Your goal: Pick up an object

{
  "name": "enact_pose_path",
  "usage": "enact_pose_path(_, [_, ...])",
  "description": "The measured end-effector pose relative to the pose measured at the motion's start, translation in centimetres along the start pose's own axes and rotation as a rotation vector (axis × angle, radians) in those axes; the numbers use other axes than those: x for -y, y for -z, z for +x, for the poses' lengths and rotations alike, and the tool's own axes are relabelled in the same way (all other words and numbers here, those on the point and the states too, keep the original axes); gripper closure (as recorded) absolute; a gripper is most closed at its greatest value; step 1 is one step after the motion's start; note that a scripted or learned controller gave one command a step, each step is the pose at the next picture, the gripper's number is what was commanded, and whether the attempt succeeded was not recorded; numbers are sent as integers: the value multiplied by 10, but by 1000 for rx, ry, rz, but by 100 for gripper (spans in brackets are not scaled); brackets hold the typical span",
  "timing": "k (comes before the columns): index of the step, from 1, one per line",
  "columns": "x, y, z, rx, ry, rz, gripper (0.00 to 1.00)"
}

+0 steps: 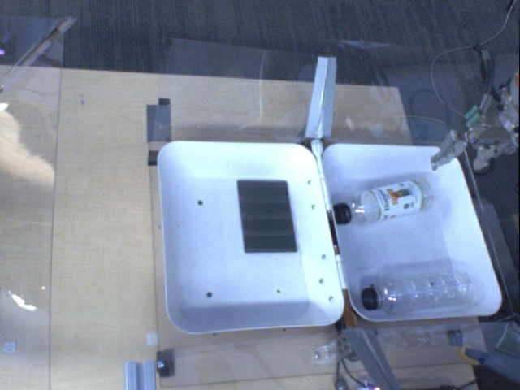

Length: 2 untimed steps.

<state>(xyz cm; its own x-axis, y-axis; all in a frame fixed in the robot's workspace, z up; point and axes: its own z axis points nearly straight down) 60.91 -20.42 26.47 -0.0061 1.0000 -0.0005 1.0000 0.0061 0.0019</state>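
Labelled bottle (pixel 382 202) looks light, slick, crushable (clear plastic): pinch mid-body across label; gripper (pixel 443 159) aperture unreadable, can't tell

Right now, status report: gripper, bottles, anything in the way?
Gripper at right bin's far right corner, nothing seen in it. Labelled bottle and clear bottle lying in right bin. Dark pad in left bin. Nothing blocking the bottles.

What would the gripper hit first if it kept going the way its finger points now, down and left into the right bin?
Probably the labelled bottle: the gripper hangs at the right bin's far right corner, aimed toward it. Height is unclear, so it might meet the bin floor first.
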Motion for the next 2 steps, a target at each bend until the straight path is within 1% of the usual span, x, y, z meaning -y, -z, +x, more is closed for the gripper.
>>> enact_pose_path(1, [-6,-118,15,12,189,-31,0])
enact_pose_path(2, [-10,-127,23,18,196,-43,0])
